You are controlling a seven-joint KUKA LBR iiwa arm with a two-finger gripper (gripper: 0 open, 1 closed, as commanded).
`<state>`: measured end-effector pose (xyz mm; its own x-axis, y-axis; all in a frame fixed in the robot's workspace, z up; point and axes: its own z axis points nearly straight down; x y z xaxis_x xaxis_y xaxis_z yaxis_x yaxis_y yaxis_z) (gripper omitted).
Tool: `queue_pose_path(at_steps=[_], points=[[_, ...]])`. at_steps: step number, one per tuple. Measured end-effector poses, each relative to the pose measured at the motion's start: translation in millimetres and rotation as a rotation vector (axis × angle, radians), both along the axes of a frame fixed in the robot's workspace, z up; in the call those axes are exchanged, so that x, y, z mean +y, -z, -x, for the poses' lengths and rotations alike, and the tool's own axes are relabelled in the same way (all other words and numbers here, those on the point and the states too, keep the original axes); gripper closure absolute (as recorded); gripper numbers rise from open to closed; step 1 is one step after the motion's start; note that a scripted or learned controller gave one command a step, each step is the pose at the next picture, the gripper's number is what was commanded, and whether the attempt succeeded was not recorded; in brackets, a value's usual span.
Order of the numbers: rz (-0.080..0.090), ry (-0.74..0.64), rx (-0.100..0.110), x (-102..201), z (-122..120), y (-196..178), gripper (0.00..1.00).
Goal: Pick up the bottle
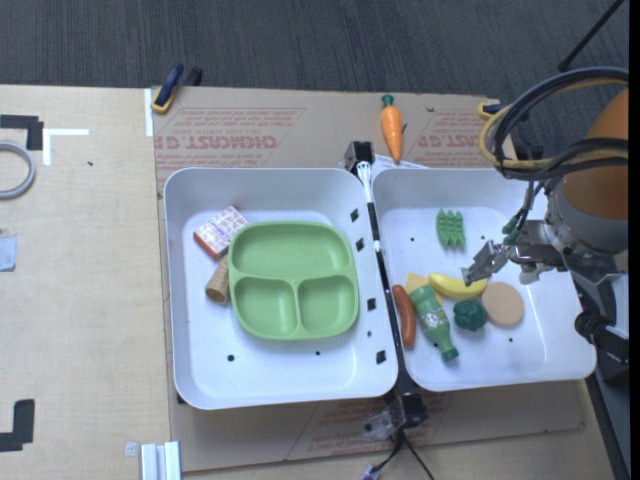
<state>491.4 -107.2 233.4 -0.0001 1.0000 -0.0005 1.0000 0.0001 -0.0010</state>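
The bottle (432, 321) is lying in the right bin (560, 363) near its left wall, crowded by a sausage (404, 315) and banana (457, 287). The fingers (484, 265) are hovering above-right, empty; their opening I cannot tell.

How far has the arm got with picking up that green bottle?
Nothing looks done yet: the green bottle lies flat in the right bin, between the sausage and the broccoli. In hand: the end effector hovers over the banana, just above the bottle. Left: reaching it, gripping, lifting.
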Motion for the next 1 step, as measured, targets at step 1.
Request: queue_pose_path(at_steps=[1], points=[[0.001,0.001,0.0,-0.3,-0.4,-9.4,1.0]])
